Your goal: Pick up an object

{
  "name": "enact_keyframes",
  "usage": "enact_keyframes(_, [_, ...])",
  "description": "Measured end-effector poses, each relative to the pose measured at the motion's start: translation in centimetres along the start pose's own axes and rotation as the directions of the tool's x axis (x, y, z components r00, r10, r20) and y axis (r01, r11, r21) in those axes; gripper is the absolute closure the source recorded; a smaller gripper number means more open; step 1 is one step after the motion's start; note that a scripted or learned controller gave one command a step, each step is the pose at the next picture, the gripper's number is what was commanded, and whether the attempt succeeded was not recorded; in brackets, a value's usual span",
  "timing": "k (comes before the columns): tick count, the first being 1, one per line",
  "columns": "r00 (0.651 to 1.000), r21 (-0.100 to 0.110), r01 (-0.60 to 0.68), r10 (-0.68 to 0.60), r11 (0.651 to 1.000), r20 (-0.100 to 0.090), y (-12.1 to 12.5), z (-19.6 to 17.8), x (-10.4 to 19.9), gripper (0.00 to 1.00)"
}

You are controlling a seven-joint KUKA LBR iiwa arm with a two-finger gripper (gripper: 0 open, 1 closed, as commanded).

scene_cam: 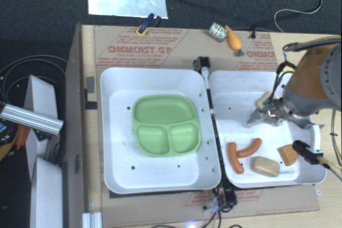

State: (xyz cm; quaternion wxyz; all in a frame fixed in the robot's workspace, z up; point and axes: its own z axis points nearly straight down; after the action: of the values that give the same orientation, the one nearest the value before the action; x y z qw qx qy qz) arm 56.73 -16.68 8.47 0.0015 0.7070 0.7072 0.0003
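Gripper (265, 114) low in the right bin (235, 88), its grip unreadable.

At this slant it cannot be told how the jaws stand or whether anything sits between them; a pale shape by the tip at about 12 o'clock is too blurred to name. From the gripper, two orange sausages (243, 153) lie near at 7 o'clock, touching in a V. A beige soap-like block (265, 166) sits at 6 o'clock, and a brown cracker-like piece (287, 154) at 5 o'clock, just beside the block. The grey arm (315, 80) runs off toward 2 o'clock. At 9 o'clock, well apart, the left bin (120, 93) holds a green divided tray (165, 124).
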Motion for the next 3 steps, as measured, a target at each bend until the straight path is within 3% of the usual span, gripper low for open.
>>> enact_keyframes(1, [1.0,0.001,0.001,-0.001,1.0,-0.002,-6.1,-3.9,4.0,0.0])
enact_keyframes(2, [1.0,0.001,0.0,0.0,1.0,-0.002,-5.7,0.0,3.7,0.0])
enact_keyframes(3, [1.0,0.0,0.001,-0.001,1.0,-0.002,-5.6,-1.0,3.7,1.0])
